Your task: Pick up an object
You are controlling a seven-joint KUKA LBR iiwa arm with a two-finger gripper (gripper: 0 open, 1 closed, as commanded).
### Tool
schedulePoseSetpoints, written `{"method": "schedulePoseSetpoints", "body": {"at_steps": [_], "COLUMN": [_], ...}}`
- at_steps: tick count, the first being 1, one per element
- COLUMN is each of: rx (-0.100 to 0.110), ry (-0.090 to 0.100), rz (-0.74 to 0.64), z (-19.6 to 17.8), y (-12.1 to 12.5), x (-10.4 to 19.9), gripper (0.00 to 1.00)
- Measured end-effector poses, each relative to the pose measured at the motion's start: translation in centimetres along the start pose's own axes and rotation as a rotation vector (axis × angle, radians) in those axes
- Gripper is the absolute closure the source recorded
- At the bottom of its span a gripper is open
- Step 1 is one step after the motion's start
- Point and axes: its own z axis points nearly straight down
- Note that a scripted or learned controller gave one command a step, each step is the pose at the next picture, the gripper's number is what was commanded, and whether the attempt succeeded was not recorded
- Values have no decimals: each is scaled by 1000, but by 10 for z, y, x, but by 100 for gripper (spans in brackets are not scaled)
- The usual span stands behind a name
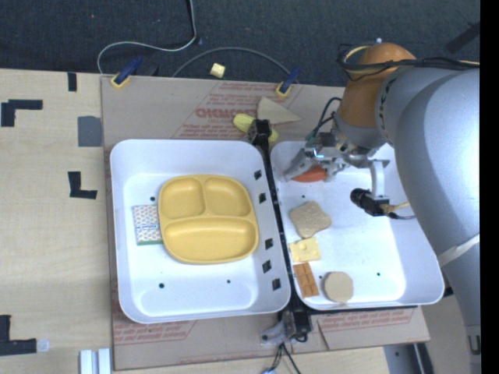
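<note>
The claw (316, 160) sits low in the far-left corner of the right shallow white plastic bin (405, 267), directly over a small flat orange-red piece (312, 175). You can treat that piece as the target. It lies on the bin floor, just beside the divider between the two bins, and its upper part is covered by the claw body.

Claw state: you cannot tell from this view whether it is open or closed, and nothing confirms a hold on the piece.

Handling, judged from appearance:
- The piece looks thin, light and probably soft, like a toy food item. Expect it to slide on the smooth bin floor.
- It sits low, so a grasp has to reach almost to the floor.
- Take hold across its short width, near the middle.

Orientation: the visible part is elongated, with its long axis running roughly left to right in the camera view, tilted slightly. Which end is the front cannot be determined.

Other items in the same bin sit well apart from the target: a tan irregular flat piece (310, 219), a pale yellow square piece (305, 249), a brown rectangular bar (305, 279) and a round beige disc (338, 287). The left bin (132, 158) holds a yellow divided plastic tray (207, 217).
</note>
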Motion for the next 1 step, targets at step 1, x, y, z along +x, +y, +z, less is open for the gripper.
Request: {"method": "schedulePoseSetpoints", "body": {"at_steps": [1], "rx": [-2], "ry": [1], "rz": [0], "z": [-1], "y": [0], "x": [-11], "gripper": [0]}}
